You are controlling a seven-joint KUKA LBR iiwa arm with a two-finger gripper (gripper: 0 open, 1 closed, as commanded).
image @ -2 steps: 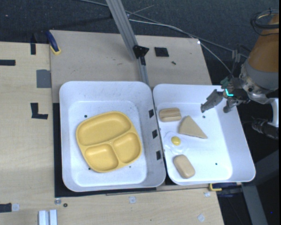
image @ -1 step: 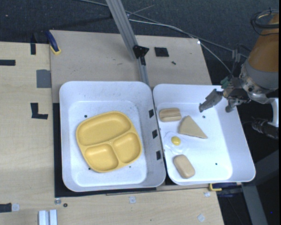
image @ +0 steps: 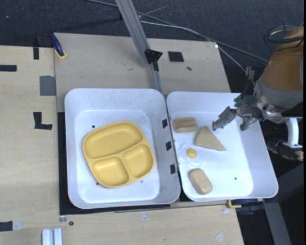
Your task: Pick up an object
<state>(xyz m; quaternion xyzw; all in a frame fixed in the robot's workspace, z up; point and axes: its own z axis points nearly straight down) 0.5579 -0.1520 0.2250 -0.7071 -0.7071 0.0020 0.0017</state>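
Hovering over the right bin [image: 255,185], the pincer [image: 233,119] hangs near that bin's far right corner with nothing between its fingers; whether they stand apart or together I cannot tell, since the dark parts blur into one another. Four small play-food pieces lie in this bin — a tan roll [image: 184,124] near the divider, a pale wedge [image: 210,139] like a slice of cheese or bread just beside it, a fried egg [image: 192,154] with a yellow yolk, and a second tan loaf [image: 200,180] toward the near edge. The wedge lies closest to the pincer, just below and left of it, so it looks the likeliest target.

These pieces are probably light, stiff plastic (smooth and a bit slippery). The wedge tapers, so a grip across its slanted sides might squeeze it out; taking it across the wide end seems safer. The egg looks too flat to pinch easily. The rolls offer rounded, parallel sides.

In the left bin [image: 76,106] sits a yellow divided plate [image: 118,153], well apart from the arm, and both bins rest on the table [image: 102,55].
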